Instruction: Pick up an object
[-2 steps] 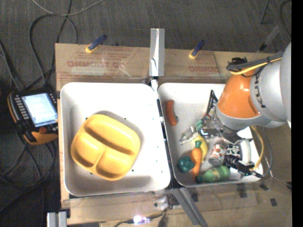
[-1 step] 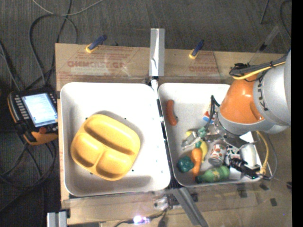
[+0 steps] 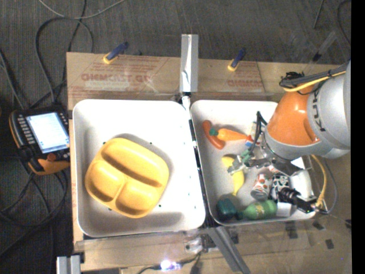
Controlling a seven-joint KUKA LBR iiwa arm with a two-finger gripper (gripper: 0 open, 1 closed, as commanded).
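The right bin holds several toys. An orange carrot lies beside a red piece at the back left. A yellow piece lies in the middle, and a red and white can is tilted to its right. A green bottle and a dark green lump lie along the front wall. My gripper hangs low over the middle of this bin, just above the yellow piece and left of the can. The orange wrist band hides what lies beneath it.
The left bin holds a yellow divided plate. A metal post stands behind the divide between the bins. A handheld screen unit sits left of the bench. Cables run along the right bin's right side.
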